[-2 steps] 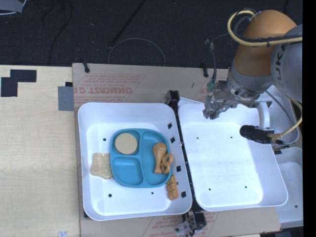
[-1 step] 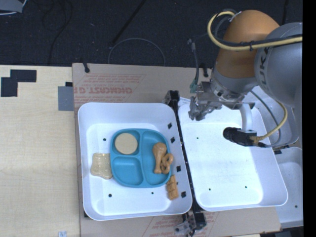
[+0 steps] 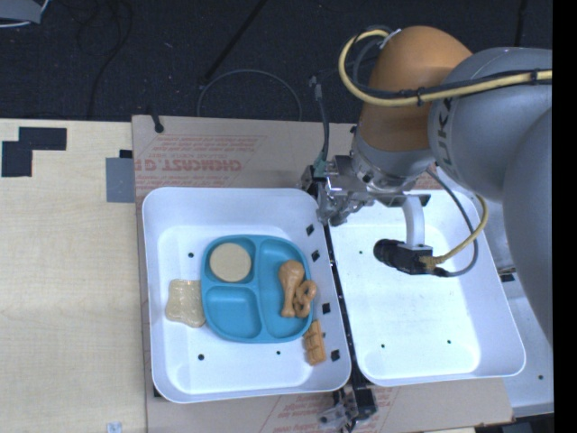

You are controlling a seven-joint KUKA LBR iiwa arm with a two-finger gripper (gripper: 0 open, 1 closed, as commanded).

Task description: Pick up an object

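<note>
Camera view, fixed above the bench.

Item: arm, grey with orange band, entering from the right, wrist over the far end of the seam between the two bins.

Item: gripper, hanging at the far inner corner where the left bin meets the right bin. Its state cannot be told; the tip is a small dark cluster against the bin rims. Nothing is seen held in it.

Item: blue tray, three compartments, lying in the left bin. Far-left compartment holds a round tan disc. Right compartment holds a drumstick-shaped piece with a pretzel-like piece touching its right side.

Item: pale bread-like piece, on the bin floor, touching the tray's left edge.

Item: small orange-brown piece, on the bin floor just off the tray's near-right corner.

Item: black cable fitting, part of the arm, hanging over the right bin.

Task status, judged: no object lifted; all pieces lie at rest. Approach, closing and lift remain.

Relation: every candidate lies nearward and left of the gripper. The drumstick-shaped piece and pretzel-like piece are nearest; the bread-like piece is well apart.
</note>
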